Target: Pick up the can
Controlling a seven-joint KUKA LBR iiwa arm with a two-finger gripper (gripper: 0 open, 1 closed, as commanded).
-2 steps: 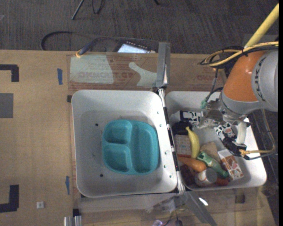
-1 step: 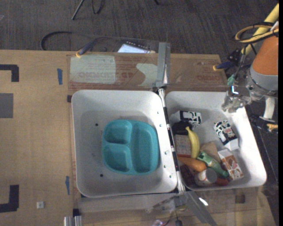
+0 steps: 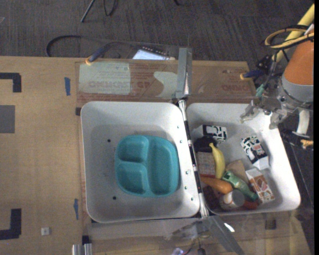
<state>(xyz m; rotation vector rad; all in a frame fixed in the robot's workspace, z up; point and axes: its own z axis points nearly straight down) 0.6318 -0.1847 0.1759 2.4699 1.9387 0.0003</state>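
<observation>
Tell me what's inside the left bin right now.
The left bin holds one teal divided tray, lying flat near its middle. Whatever is under the tray is covered and can't be seen.

A: Item, arm (image 3: 302, 64): cut off by the right edge; upper links out of frame.
B: End effector (image 3: 263, 113)?
A: Blurred against the right bin's rim (image 3: 294, 172); finger spacing unreadable.
B: Can?
A: Cannot be singled out. A grey, round-topped thing (image 3: 236, 198) sits low in the heap, half covered by the green object (image 3: 238, 181) and the orange one (image 3: 217, 185); too small to identify.
B: Dark package (image 3: 204, 145)?
A: Partly under the banana (image 3: 218, 159); label illegible.
B: Printing on the cartons (image 3: 260, 185)?
A: Too fine to read.
B: Cables, top edge (image 3: 99, 6)?
A: Cropped by the frame.
</observation>
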